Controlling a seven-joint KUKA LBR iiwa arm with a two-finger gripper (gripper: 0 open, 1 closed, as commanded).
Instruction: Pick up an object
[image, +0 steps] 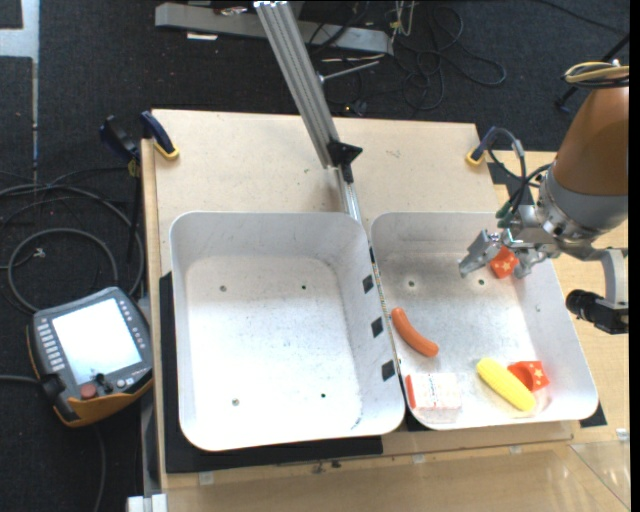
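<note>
grip comes first: we see the grey two-finger gripper (497, 255) at the far side of the right white bin (560, 320), its fingers closed around a small orange-red block (504, 264). we should lift slowly and straight, keeping the squeeze steady.

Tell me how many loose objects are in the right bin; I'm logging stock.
5: an orange sausage near the left wall, a white box and yellow banana at the front, a red piece beside the banana, an orange-red piece by the tool. Others may be hidden.
</note>
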